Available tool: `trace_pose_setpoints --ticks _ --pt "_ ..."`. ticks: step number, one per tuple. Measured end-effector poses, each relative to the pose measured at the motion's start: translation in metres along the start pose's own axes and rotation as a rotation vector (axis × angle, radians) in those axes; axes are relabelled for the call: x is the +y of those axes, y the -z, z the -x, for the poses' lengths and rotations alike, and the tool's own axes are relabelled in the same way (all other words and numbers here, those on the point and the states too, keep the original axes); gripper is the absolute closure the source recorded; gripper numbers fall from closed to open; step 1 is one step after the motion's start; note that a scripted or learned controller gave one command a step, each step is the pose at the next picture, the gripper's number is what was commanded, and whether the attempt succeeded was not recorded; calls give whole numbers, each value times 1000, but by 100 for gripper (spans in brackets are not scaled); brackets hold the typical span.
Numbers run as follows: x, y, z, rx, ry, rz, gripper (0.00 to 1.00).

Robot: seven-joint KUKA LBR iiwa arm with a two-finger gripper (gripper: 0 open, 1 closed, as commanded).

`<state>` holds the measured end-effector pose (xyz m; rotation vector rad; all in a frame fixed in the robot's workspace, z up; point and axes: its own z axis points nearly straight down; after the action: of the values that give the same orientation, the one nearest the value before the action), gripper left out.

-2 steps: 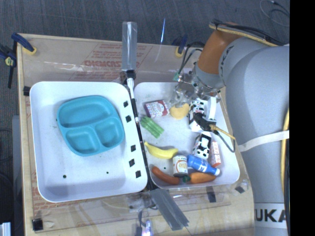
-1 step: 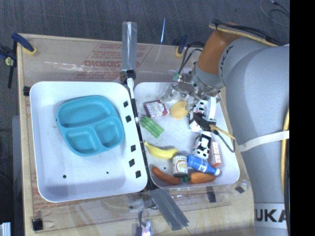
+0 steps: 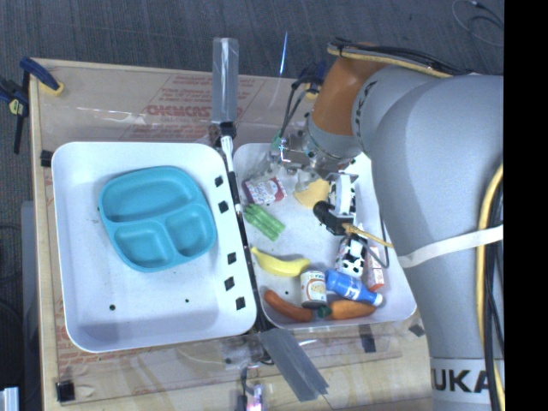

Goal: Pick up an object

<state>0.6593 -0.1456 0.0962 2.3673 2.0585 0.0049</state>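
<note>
My gripper point(image 3: 291, 158) hangs over the far end of the right bin point(image 3: 393, 314), below the orange band of the wrist point(image 3: 341, 92). Just beneath and in front of it lie a red and white packet point(image 3: 261, 191) and a yellow wedge point(image 3: 310, 193). A green piece point(image 3: 264, 222) and a banana point(image 3: 278, 264) lie further towards the front. Nothing shows as held.
The right bin also holds a black and white cow toy point(image 3: 353, 251), a small can point(image 3: 314, 288), a blue bottle point(image 3: 353, 288), a carrot point(image 3: 351, 309) and a red sausage point(image 3: 287, 306). In the left bin point(image 3: 77, 315) rests a blue divided plate point(image 3: 156, 217). The grey arm covers the right side.
</note>
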Motion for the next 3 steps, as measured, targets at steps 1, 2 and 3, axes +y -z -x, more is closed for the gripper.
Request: trace_pose_setpoints --ticks 1,2,3 --pt "1 11 -1 1 3 0 100" --pt "1 11 -1 1 4 0 0" --pt "-41 1 5 1 -109 3 0"
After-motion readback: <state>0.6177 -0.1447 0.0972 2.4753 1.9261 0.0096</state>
